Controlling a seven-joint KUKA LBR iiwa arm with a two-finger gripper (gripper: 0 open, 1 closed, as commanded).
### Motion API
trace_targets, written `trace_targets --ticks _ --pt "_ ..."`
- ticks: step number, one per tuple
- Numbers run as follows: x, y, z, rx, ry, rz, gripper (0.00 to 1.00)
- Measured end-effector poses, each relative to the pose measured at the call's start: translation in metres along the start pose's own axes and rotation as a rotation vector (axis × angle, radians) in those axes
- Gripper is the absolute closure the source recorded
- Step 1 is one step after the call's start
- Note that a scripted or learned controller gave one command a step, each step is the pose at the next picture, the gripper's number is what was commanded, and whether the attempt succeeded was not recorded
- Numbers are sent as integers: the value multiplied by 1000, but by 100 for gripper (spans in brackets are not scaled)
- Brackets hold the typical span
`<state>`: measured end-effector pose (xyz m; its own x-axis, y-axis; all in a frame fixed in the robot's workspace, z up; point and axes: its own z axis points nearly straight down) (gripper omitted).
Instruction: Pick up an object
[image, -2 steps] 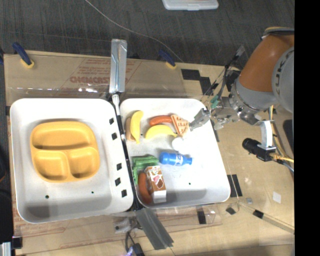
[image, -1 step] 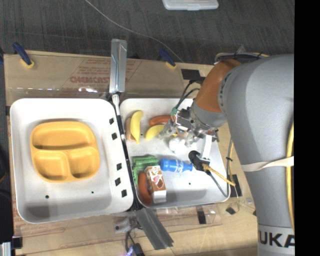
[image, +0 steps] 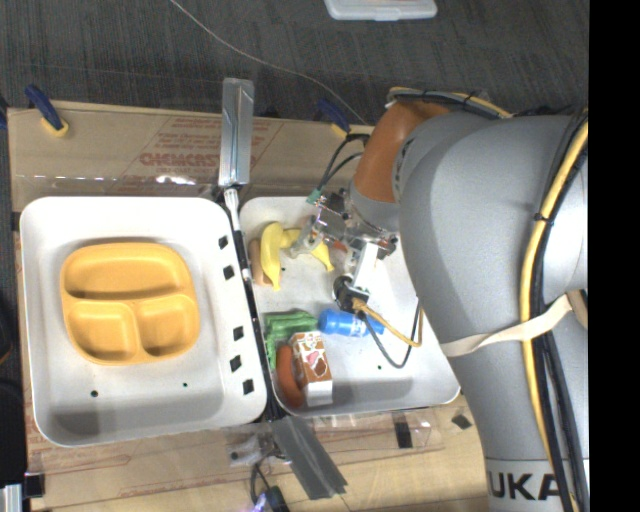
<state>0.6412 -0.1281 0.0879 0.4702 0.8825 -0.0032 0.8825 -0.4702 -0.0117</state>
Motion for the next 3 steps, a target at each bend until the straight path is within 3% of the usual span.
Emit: trace_targets --ticks 1,2,3 --pt "1 0 -7 4 -2 -9 100" --pt "13 11 -168 -16 2 -267 100" --pt "-2 -41 -145 -4 -1 -592 100"
